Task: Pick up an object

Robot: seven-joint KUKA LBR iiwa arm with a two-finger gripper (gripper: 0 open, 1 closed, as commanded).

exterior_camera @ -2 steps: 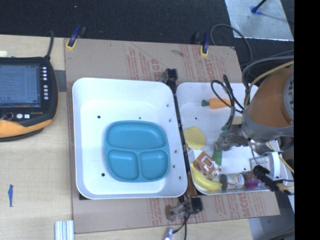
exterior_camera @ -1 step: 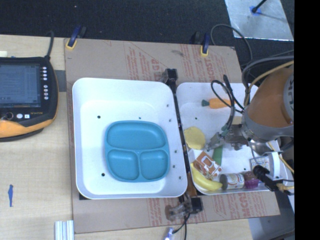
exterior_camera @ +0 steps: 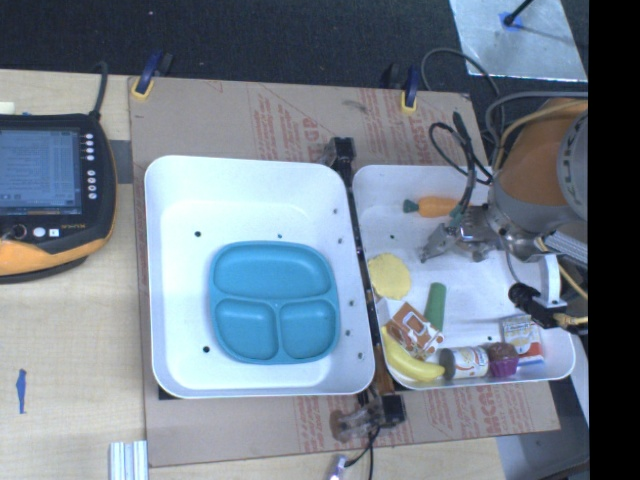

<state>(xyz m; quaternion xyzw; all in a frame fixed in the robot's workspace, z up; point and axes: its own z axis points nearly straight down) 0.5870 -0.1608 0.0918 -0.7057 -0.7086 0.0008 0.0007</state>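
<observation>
1. Now the claw point(exterior_camera: 447, 241) hangs low in the right bin point(exterior_camera: 465, 378), its fingers spread apart and gripping nothing.
2. Just behind it lies the toy carrot point(exterior_camera: 437, 206); the green stick point(exterior_camera: 436, 304) and yellow disc point(exterior_camera: 389, 275) sit nearer the camera.
3. Further that way lie a banana point(exterior_camera: 410, 363) and a bottle point(exterior_camera: 478, 362).
4. Well to its left, the other bin point(exterior_camera: 180, 258) holds a blue tray point(exterior_camera: 272, 301).

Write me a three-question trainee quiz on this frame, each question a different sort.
1. True or false: the blue tray lies in the left bin.
2. Which lies nearest the gripper? A) banana B) carrot C) bottle
3. Fill in: the green stick lies in the ___ bin.

Key: 1 true; 2 B; 3 right.
</observation>
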